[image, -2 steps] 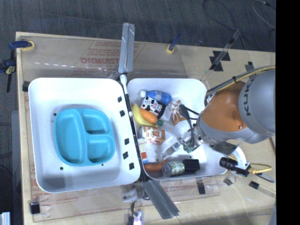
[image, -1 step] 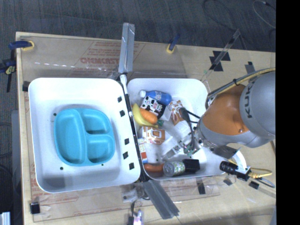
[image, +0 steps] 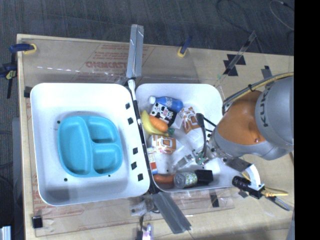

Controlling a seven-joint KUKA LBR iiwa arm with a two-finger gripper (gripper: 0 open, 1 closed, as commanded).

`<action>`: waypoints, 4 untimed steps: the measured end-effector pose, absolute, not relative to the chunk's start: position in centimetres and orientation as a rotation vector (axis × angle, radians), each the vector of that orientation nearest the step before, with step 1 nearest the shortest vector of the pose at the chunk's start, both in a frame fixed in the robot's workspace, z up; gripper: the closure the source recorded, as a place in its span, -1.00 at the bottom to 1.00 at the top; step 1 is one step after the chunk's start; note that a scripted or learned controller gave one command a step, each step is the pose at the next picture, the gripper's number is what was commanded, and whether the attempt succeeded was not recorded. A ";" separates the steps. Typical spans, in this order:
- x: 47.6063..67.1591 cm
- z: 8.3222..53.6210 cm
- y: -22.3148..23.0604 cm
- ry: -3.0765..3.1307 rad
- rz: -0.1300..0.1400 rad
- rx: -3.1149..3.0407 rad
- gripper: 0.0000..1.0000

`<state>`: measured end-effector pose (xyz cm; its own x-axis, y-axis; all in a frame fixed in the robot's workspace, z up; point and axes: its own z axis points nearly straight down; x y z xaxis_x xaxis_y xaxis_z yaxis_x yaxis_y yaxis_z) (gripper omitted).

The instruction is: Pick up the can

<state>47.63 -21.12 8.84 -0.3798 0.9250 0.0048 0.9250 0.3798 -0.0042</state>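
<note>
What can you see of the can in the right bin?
The can is small, greenish-grey and looks metallic, with a printed label. It lies on its side at the near edge of the right bin. A black object abuts its right end; an orange-red item lies at its left. The gripper is just above it, not holding it.

1. Divided tray [image: 90, 145] inside left bin [image: 45, 104], left of the divider [image: 134, 129].
2. Can [image: 185, 179] in right bin [image: 212, 96], right of the divider, at the near wall.
3. Banana [image: 147, 123] just right of the divider.
4. Gripper [image: 199, 156] farther right of the divider, just behind the can.
</note>
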 end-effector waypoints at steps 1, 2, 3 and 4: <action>47.6 8.8 -20.8 -2.589 0.002 -1.766 -1.00; 47.6 8.8 -19.8 -2.639 0.002 -1.687 -1.00; 47.6 9.4 -19.8 -2.637 0.005 -1.681 1.00; 47.6 9.4 -19.8 -2.638 0.005 -1.680 -1.00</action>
